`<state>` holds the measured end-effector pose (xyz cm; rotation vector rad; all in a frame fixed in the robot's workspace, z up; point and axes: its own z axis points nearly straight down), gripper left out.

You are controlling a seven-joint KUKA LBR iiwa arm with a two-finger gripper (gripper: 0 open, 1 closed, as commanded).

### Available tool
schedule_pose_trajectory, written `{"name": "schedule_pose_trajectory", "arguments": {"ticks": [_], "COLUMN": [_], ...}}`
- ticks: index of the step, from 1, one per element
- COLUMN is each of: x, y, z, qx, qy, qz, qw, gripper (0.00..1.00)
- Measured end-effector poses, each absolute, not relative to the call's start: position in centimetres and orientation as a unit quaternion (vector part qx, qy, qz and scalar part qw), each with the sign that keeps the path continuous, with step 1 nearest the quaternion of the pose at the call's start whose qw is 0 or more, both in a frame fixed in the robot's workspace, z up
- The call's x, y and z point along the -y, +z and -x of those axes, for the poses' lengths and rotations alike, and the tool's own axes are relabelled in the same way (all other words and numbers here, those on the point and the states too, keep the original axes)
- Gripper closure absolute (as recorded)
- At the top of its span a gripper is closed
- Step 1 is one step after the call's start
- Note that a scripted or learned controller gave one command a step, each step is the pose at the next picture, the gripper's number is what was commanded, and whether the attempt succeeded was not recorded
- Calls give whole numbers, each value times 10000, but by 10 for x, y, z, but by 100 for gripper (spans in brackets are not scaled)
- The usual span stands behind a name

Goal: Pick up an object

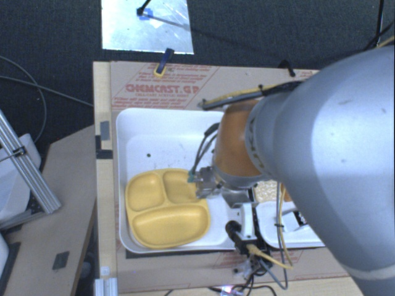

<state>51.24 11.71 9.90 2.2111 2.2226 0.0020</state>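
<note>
One yellow divided plate (165, 209) lies in the left bin (133, 137), near side. The claw (203, 187) touches its right edge; grip hidden, cannot tell.

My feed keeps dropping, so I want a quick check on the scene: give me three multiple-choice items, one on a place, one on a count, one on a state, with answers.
1. Where does the yellow tray lie?
A. In the left white bin, toward its near edge
B. On the brown board behind the bins
C. On the dark floor at the far side

2. How many compartments does the yellow tray show?
A. One
B. Three
C. Six

3. How does the tray sit?
A. Standing on edge against the bin wall
B. Flipped upside down
C. Flat, open side up

Answers:
1. A: the bin's white floor and rim surround the tray, which sits at the near end.
2. B: two small sections lie above one wide section.
3. C: the compartment hollows face the camera, and the arm's wrist hangs over the tray's right edge.
</note>
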Motion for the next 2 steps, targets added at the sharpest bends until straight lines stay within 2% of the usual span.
{"name": "schedule_pose_trajectory", "arguments": {"ticks": [1,2], "x": [-121,-107], "y": [251,244], "z": [-577,-493], "qx": [-7091,-7069], "qy": [82,-13], "qz": [-7050,-7073], "qw": [61,-16], "gripper": [100,100]}}
